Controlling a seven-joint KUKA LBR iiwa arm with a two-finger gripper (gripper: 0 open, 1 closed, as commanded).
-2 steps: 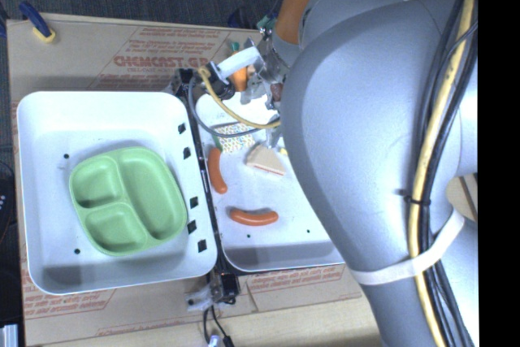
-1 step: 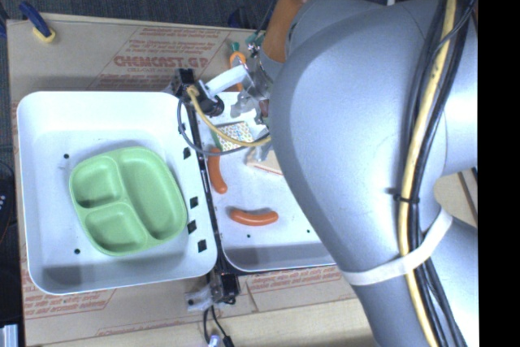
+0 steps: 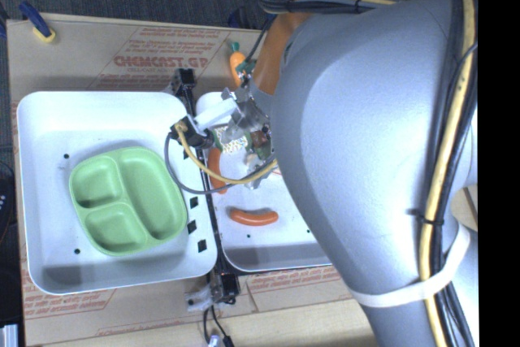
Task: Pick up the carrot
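The grey arm's jaws (image 3: 236, 144) hang low over the right white bin (image 3: 268, 256); I cannot tell whether they are spread. An orange carrot (image 3: 213, 162) lies just beside them, an orange sausage-shaped piece (image 3: 253, 216) nearby.

Two white bins (image 3: 32, 175) on bench (image 3: 106, 53)

The arm's grey shell (image 3: 366, 134) is looking like smooth moulded plastic with a soft satin sheen — its orange band (image 3: 272, 53) is showing the same finish. Both white bins (image 3: 49, 199) are reading as thin, smooth plastic, faintly glossy. The green divided tray (image 3: 126, 199) is appearing as matt plastic, lightly shiny at its ridges. The tabletop (image 3: 154, 53) is wearing brown printed cardboard — dull, papery. The orange sausage-shaped piece (image 3: 253, 216) is gleaming like glossy toy plastic.
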